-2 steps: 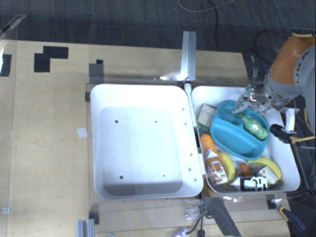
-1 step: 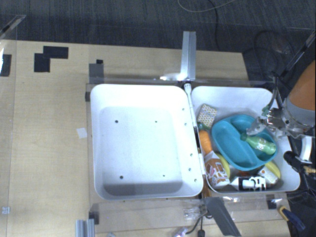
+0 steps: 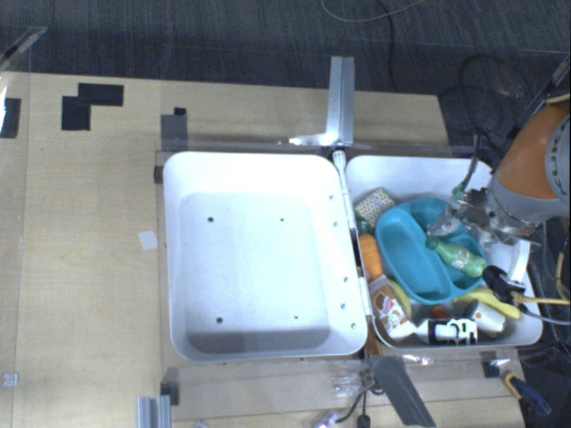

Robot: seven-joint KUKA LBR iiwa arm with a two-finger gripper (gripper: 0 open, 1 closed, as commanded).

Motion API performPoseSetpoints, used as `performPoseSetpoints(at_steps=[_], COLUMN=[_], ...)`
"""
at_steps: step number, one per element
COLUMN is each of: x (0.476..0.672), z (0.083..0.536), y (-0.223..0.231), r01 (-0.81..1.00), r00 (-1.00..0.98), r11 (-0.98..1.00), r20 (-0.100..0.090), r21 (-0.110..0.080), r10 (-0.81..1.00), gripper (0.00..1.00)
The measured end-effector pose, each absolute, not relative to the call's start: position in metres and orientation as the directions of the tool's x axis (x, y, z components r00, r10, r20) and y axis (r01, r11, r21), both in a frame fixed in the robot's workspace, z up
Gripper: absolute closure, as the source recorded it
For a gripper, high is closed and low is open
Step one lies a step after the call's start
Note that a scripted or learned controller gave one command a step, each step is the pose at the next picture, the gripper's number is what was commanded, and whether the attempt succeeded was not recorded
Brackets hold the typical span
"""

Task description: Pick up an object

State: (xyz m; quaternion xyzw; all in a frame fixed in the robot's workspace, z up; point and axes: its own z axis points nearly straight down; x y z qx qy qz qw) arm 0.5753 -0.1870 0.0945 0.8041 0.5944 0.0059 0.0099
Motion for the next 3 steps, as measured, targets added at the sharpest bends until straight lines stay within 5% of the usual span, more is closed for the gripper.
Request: performPoseSetpoints(at_steps=[1,2,3], x=[0.578,0.607,0.64], z=[0.11,0.145,0.199], y=[-0.198,-0.15,-0.129], r01=[0.952,0.953,1.0], r00=[0.303,0.301,-0.027], r11=[-0.302,-0.301,0.027], r20=[-0.014,-0.018,-0.014], r21=[0.047,0.019,0.013], r10=[0.953,0.953,1.0], gripper=[1.0,1.0,1.0])
